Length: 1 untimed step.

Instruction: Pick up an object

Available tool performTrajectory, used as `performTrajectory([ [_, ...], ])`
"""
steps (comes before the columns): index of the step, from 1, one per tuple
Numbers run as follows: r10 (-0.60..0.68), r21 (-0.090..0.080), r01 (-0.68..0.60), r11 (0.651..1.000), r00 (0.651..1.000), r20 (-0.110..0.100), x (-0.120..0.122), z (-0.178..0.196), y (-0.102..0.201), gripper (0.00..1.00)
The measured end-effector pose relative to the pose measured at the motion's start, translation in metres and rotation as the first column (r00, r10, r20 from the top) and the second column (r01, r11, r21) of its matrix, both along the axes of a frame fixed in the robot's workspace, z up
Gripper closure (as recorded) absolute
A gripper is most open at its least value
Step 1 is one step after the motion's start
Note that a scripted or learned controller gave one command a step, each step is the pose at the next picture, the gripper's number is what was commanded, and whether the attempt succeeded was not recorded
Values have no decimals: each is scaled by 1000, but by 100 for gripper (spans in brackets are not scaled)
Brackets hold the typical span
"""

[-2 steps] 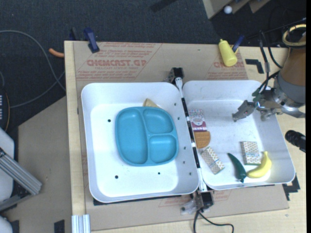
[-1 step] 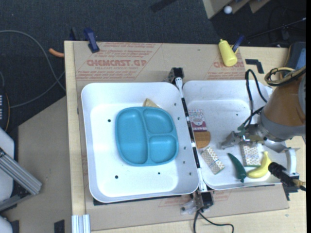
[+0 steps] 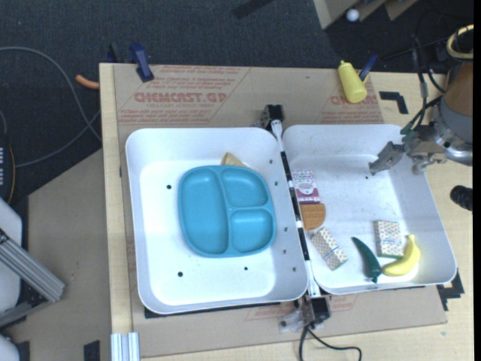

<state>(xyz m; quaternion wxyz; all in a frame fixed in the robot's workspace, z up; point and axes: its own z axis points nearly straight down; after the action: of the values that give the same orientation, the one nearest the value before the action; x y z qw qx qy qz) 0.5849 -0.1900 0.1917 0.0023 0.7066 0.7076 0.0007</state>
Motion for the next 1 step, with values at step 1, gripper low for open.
performTrajectory([
  [1, -1, 3, 1, 1000, 1000, -6, -65, -108, 53, 0],
])
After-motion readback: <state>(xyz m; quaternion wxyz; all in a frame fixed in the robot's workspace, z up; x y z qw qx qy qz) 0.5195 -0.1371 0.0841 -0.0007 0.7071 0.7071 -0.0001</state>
